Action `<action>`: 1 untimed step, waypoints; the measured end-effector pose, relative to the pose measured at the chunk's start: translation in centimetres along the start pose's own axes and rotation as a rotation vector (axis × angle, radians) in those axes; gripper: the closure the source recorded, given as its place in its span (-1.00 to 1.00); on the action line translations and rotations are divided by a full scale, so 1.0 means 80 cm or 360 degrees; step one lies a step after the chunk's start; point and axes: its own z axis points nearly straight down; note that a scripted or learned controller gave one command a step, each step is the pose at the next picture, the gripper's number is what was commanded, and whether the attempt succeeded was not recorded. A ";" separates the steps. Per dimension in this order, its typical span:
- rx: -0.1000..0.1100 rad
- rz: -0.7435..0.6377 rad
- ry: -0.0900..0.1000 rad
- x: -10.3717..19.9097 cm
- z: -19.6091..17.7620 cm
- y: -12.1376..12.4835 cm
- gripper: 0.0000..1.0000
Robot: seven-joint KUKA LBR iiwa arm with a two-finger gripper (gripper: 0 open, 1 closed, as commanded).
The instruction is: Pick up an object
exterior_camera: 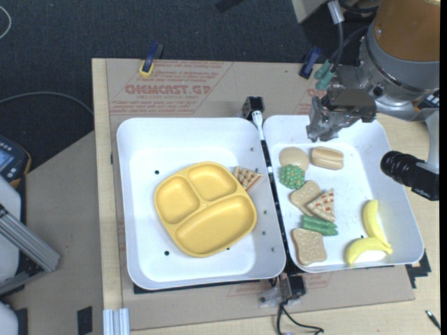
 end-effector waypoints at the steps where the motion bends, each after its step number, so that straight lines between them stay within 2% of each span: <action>1: 0.0043 0.0011 -0.0009 -0.012 0.149 -0.005 1.00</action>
